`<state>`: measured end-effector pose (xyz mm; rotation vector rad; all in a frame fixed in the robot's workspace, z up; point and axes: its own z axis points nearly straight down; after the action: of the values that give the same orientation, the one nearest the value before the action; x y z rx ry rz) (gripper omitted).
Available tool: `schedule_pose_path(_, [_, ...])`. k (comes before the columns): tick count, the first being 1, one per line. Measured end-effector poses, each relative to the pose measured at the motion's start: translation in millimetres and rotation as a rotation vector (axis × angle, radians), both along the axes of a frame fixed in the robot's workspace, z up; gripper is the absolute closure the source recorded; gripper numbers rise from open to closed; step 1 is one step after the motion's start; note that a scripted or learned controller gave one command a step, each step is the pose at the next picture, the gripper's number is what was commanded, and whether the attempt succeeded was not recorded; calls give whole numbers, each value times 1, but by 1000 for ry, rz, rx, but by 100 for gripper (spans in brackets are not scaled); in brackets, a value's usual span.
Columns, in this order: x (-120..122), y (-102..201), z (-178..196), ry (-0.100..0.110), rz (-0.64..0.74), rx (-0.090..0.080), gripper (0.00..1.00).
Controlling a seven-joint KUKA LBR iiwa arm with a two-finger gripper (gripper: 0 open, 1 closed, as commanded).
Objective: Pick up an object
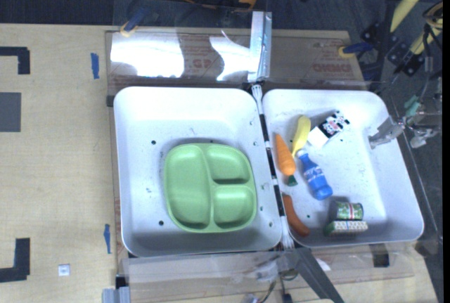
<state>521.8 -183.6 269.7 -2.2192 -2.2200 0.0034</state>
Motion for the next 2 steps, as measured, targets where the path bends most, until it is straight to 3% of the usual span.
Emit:
schedule_pose_path(1, [23,62,-89,0,84,1,0])
schedule_pose_path(2, [21,81,-183,-9,-62,0,0])
